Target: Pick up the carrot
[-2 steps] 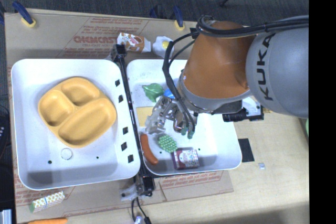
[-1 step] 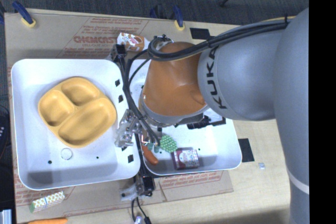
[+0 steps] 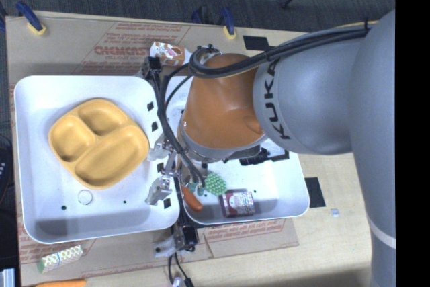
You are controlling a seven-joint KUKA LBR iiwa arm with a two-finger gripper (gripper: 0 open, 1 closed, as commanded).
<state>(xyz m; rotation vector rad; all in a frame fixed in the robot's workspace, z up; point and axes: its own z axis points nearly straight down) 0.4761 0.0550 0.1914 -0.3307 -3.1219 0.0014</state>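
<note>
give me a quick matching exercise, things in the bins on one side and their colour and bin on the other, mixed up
Things:
1. divided tray
2. carrot
3. round scrubber
4. small packet

Colour and place:
A. green, right bin
B. yellow, left bin
C. dark red, right bin near its front wall
D. orange, right bin near its left wall, below the gripper

Pairs: 1-B, 2-D, 3-A, 4-C
</note>
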